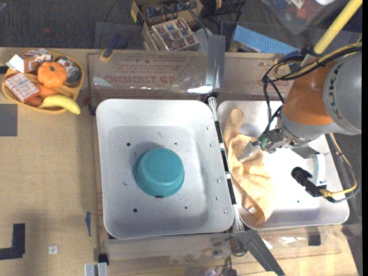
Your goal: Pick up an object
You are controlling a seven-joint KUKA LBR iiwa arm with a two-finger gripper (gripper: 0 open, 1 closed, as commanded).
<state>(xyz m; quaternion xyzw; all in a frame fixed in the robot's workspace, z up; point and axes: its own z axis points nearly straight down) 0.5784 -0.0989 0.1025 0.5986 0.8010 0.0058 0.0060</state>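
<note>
Claw at cloth in right bin

The claw (pixel 251 149) is seen lowered onto the crumpled yellow cloth (pixel 248 174) at the left side of the right bin (pixel 333 211); how far it is spread cannot be told. A teal bowl (pixel 160 172) is noted in the left bin (pixel 115 119).

Arm (pixel 330 94) comes in from the right edge, grey link up top, orange band just above the wrist. Wrist angled down-left. Hand (pixel 251 149) low at left end of the reach, cables looped around wrist.
</note>
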